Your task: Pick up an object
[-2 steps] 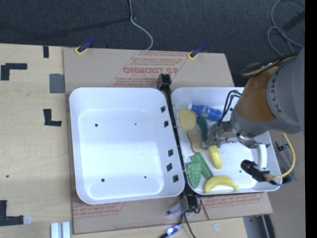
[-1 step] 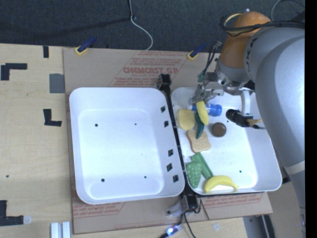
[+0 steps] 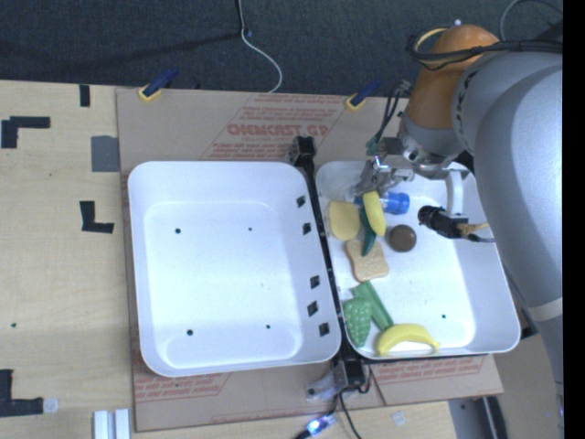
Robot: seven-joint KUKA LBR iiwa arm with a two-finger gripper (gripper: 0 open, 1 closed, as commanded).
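My gripper (image 3: 375, 188) hangs over the back left part of the right bin (image 3: 475, 291). It is shut on the top end of a yellow corn-like piece (image 3: 373, 214) with a green tail, which slants down from the fingertips. Right beside it lie a pale yellow piece (image 3: 343, 219), a blue piece (image 3: 397, 203) and a brown ball (image 3: 402, 238). A tan biscuit-like piece (image 3: 370, 262) lies just below the corn. Nearer the front are a green textured piece (image 3: 359, 318), a green strip (image 3: 375, 302) and a yellow banana (image 3: 406, 338).
The left bin (image 3: 146, 273) stands beside the right one, with a black divider (image 3: 315, 236) between them. A black connector with a cable (image 3: 441, 220) sticks out from the arm over the right bin. The grey arm covers the bench's right side.
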